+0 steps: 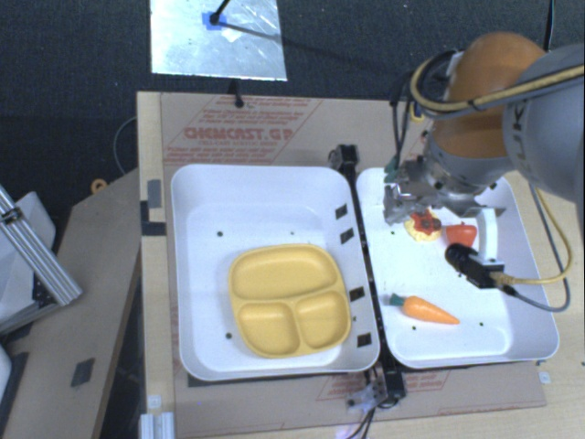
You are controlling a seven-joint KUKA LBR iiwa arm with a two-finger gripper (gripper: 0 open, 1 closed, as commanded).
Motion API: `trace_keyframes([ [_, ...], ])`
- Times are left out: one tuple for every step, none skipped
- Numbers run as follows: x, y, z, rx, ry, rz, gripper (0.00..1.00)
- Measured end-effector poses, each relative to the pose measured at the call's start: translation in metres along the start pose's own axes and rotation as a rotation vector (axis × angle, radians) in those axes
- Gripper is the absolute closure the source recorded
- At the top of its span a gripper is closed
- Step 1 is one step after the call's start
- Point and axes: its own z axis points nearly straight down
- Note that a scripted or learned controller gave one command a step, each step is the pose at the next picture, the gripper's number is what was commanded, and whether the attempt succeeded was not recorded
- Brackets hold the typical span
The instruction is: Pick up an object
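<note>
Camera view: bench [110, 245] w/ two bins [265, 195], dark floor.

Bright even overhead light, glare on the foil sheet [218, 26], soft shadows, slight blur

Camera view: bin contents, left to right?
yellow divided tray in the left bin → carrot in the right bin. The small items under the gripper overlap, so they are left out.

Carrot [428, 310] flat, right bin [530, 341] front.
</note>
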Motion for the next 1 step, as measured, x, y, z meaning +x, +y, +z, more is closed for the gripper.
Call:
trace_keyframes([
  [0.0481,-0.0030,0.0135,0.003,0.001,0.000,1.00],
])
